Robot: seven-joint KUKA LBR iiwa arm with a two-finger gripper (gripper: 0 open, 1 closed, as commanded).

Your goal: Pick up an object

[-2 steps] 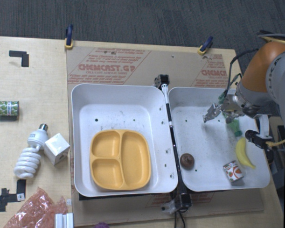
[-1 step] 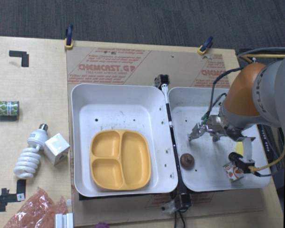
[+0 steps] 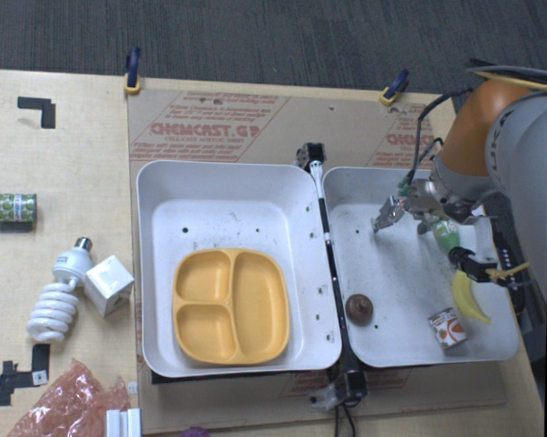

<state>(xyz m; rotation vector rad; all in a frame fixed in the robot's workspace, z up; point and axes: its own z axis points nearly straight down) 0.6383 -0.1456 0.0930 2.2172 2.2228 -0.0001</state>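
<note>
While the arm reaches over the right bin, I note the gripper hanging above the bin's upper part; I cannot tell whether its fingers are apart or together. Nothing shows between them. In that bin I record a brown ball near the left wall, a banana and a small carton at right. A yellow divided tray lies in the left bin.
</note>
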